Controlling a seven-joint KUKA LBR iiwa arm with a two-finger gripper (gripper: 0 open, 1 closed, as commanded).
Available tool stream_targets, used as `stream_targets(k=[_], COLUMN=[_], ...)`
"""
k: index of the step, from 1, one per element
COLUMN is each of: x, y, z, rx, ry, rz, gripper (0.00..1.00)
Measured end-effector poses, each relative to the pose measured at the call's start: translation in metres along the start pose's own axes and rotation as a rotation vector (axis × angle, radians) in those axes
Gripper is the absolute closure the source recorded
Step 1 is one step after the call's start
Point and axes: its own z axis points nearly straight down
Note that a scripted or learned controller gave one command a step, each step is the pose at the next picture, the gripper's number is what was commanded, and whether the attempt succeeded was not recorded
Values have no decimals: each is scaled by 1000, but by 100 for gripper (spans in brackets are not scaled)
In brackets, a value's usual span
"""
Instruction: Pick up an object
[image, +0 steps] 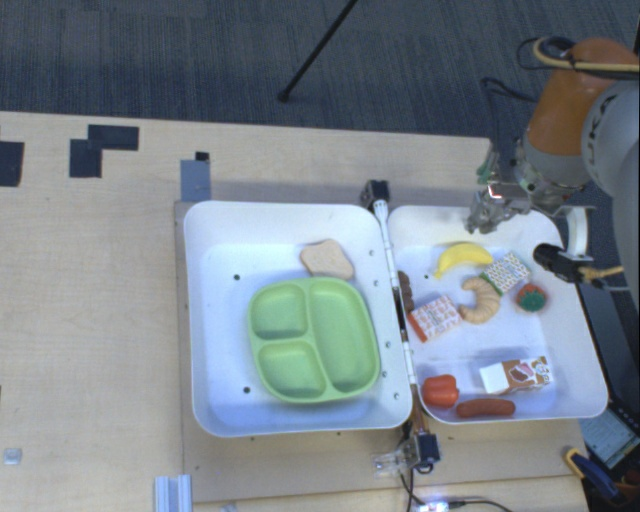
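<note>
My gripper (487, 217) hangs over the far edge of the right bin (585, 375), just above and right of a yellow banana (462, 258). Nothing shows between its fingers. Below the banana lie a croissant (482, 299), a red-and-white checked box (434, 317) and a patterned packet (506, 271). A red-and-green strawberry-like toy (531, 297) sits at the right. Near the front are a red pepper (440, 390), a sausage (486, 407) and a brown-and-white carton (516, 376).
The left bin (215, 300) holds a green divided plate (313, 339) and a slice of bread (327, 260) behind it. A dark strip (403, 295) lies by the ridge between the bins. A black clamp (376, 190) stands at the far end of that ridge.
</note>
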Motion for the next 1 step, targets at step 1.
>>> stream_targets(k=[1], x=[43], y=[0], z=[13], rx=[2], ry=[0], rz=[0], gripper=[100])
